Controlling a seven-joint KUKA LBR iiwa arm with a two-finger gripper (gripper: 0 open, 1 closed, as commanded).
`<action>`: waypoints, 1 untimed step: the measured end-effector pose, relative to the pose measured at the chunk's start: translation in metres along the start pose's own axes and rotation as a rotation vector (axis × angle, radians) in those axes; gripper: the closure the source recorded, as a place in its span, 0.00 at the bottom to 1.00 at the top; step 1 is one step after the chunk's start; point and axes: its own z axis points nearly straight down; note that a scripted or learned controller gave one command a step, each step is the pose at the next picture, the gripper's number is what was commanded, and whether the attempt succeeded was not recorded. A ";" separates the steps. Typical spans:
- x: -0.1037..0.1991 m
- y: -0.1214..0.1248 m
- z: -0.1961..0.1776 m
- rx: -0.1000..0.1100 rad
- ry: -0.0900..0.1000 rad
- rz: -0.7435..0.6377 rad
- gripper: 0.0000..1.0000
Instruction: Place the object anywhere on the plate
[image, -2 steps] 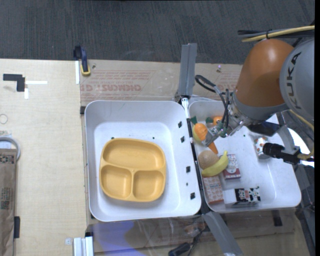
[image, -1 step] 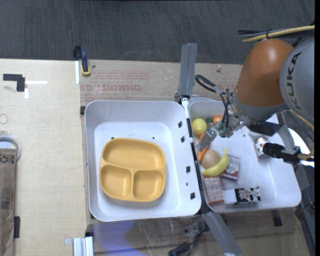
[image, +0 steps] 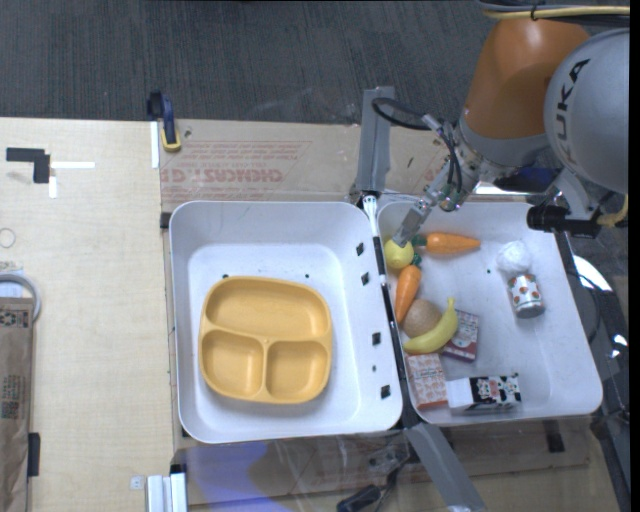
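Hovering two-finger gripper (image: 403, 232) above small yellow rounded toy fruit (image: 399, 254), right of divided yellow plastic plate (image: 266, 339); finger state unclear. Fruit likely light, stiff, slippery; grip across its widest part.

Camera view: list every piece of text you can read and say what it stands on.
"KUKA": on the grey arm, running down its casing.
"CHEMC…": red print, upside down, on the cardboard sheet behind the bins; the rest is too blurred.
Print on the small can and the cartons is too small to read.
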 end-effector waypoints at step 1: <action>-0.001 0.000 -0.009 -0.002 -0.002 0.001 1.00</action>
